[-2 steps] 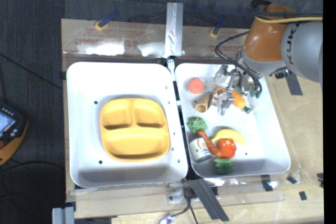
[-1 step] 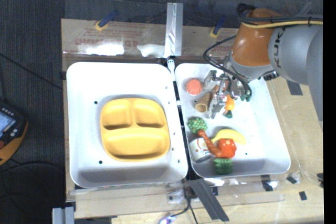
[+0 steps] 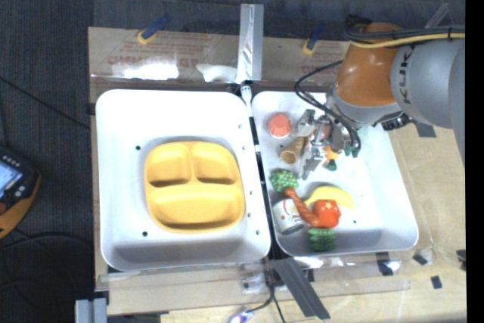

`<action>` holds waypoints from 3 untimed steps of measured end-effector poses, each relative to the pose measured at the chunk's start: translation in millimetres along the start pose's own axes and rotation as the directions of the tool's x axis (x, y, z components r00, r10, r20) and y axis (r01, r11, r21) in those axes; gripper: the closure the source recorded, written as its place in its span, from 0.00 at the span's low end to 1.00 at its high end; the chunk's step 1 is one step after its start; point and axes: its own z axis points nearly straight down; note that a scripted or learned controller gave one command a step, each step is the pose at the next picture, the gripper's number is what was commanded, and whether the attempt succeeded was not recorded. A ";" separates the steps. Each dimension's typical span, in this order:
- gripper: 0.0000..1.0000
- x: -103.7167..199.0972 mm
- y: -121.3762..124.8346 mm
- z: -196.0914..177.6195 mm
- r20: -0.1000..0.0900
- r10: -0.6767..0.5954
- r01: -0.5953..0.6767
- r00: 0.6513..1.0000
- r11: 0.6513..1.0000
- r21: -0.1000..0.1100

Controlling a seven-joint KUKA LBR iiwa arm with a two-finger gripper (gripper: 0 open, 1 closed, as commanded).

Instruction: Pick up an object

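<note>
The right bin [image 3: 393, 208] holds several small toy foods. A pink round piece [image 3: 279, 125] lies at its far left, a tan cone-shaped piece [image 3: 293, 153] just below it. A green broccoli [image 3: 283, 179], a tin can [image 3: 286, 214], a carrot [image 3: 300, 206], a red tomato [image 3: 326, 212], a yellow banana [image 3: 334, 195] and a green leafy piece [image 3: 321, 240] cluster in the near half. My gripper [image 3: 316, 151] hangs over the bin's far middle, fingers pointing down beside the tan piece, with a small orange item [image 3: 330, 156] next to them.
The left bin [image 3: 121, 238] carries a yellow divided tray [image 3: 195, 185] in its middle. A metal divider strip [image 3: 250, 41] rises behind the bins. Black cables [image 3: 318, 76] loop off the wrist. Blue and yellow clamps [image 3: 153, 29] sit on the back board.
</note>
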 end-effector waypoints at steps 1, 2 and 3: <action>0.00 36.0 -9.5 -1.0 0.001 0.123 -0.123 0.992 0.992 0.000; 0.00 119.8 -23.7 -2.5 -0.001 0.108 -0.108 0.994 0.994 0.004; 0.00 120.7 9.0 -2.7 0.004 0.070 -0.070 0.998 0.998 0.005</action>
